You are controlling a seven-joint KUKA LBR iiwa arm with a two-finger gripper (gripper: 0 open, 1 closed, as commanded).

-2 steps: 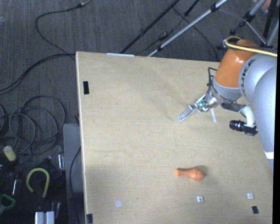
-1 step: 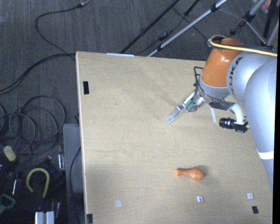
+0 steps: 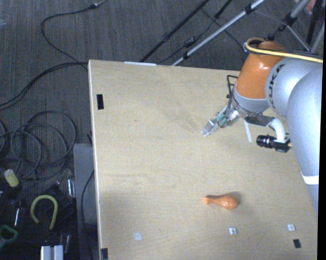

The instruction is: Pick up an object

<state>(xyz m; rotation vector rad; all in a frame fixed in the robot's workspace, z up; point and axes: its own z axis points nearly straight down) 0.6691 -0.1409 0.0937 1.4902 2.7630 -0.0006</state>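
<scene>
Nearest the camera, lying flat on the bare tan counter (image 3: pixel 151 169): a small orange pear-shaped object (image 3: pixel 223 201), narrow neck pointing left, bulb to the right. Farther back and well apart from it, hanging above the surface: the hand (image 3: pixel 212 127), tilted down-left, nothing between its tips, spread too small to tell. Likely trouble: descending where it now hangs and closing on air; or, over the object, pinching the rounded bulb and squeezing it sideways out of reach.
</scene>
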